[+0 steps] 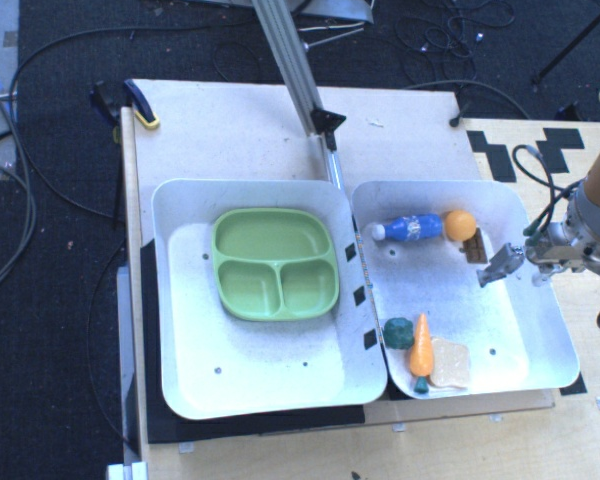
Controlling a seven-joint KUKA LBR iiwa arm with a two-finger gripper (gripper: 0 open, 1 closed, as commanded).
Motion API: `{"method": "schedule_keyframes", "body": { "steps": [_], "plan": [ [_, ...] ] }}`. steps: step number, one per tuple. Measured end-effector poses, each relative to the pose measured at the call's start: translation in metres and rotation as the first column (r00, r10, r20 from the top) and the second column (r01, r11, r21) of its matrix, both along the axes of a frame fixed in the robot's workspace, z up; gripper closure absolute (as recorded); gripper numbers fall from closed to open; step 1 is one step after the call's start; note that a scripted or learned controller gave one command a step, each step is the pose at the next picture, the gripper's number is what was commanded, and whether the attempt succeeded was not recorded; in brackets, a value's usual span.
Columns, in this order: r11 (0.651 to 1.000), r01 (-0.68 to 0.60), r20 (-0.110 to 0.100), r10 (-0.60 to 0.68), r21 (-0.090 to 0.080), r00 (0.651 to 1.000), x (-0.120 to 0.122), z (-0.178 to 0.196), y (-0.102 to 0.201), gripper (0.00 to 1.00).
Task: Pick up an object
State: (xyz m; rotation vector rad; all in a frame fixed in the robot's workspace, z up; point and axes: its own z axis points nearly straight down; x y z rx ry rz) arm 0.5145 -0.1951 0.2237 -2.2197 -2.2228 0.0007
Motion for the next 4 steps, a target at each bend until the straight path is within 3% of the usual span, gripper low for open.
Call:
{"method": "schedule_keyframes", "body": {
  "steps": [2,3,4],
  "plan": [
    [1.0,0.002,-0.001,-0.002,0.001,1.0,0.003,-0.112,0.009,0.0],
    [1.0,0.002,0.001,-0.002,-0.001,1.0,0.003,-0.131,0.01,0.0],
    [1.0,0.003,0.007,-0.002,-0.005,1.0,0.005,-0.118,0.008,1.0]
  ]
}}
